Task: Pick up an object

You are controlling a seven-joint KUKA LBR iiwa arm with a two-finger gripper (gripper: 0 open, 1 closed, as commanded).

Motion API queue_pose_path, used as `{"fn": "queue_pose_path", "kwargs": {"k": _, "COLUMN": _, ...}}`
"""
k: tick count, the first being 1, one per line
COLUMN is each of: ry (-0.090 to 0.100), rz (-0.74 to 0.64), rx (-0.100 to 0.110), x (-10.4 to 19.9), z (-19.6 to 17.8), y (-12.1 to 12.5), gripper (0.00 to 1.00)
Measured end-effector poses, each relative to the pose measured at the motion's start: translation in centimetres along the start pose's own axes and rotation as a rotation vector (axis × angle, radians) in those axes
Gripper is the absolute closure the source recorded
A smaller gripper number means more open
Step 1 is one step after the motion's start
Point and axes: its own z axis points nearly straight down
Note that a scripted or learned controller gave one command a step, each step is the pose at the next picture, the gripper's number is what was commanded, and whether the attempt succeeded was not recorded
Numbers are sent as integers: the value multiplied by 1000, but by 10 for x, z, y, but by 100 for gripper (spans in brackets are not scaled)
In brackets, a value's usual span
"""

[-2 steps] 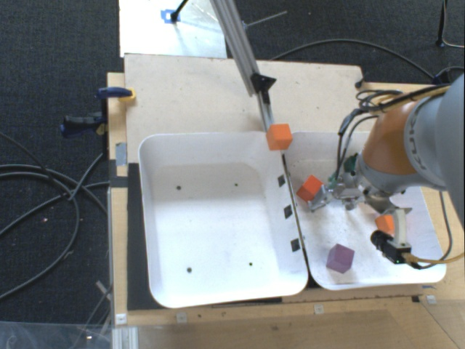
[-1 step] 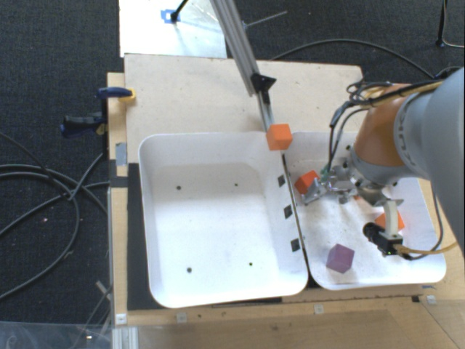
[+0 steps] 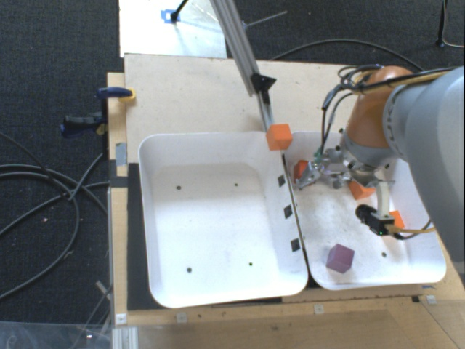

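Observation:
My gripper [image 3: 336,174] hangs low over the back half of the right bin [image 3: 429,267], below the orange wrist band. Three small orange blocks lie close around it: one [image 3: 300,169] just to its left near the divider, one [image 3: 361,190] just right of it and partly hidden by the gripper body, and one [image 3: 397,220] further toward the front right. A purple cube [image 3: 339,257] sits apart in the front of the same bin. Another orange cube [image 3: 279,137] rests on the back rim where the two bins meet.
The left bin [image 3: 163,267] stands beside the right one, sharing a middle rim with black tabs [image 3: 288,211]. A slanted metal rod [image 3: 236,35] ends near the orange cube on the rim. A blue clamp [image 3: 109,93] grips the bench's left edge.

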Motion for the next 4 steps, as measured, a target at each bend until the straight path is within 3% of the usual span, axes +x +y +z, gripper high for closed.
{"fn": "queue_pose_path", "kwargs": {"k": 1, "ry": 0, "rz": 0, "rx": 0, "x": 0, "z": 0, "y": 30, "gripper": 0}}
{"fn": "queue_pose_path", "kwargs": {"k": 2, "ry": -1, "rz": -1, "rx": 18, "x": -1, "z": -8, "y": 26, "gripper": 100}}
{"fn": "queue_pose_path", "kwargs": {"k": 3, "ry": 0, "rz": 1, "rx": -4, "x": 11, "z": -116, "y": 15, "gripper": 100}}
{"fn": "queue_pose_path", "kwargs": {"k": 4, "ry": -1, "rz": 2, "rx": 3, "x": 11, "z": -111, "y": 14, "gripper": 0}}
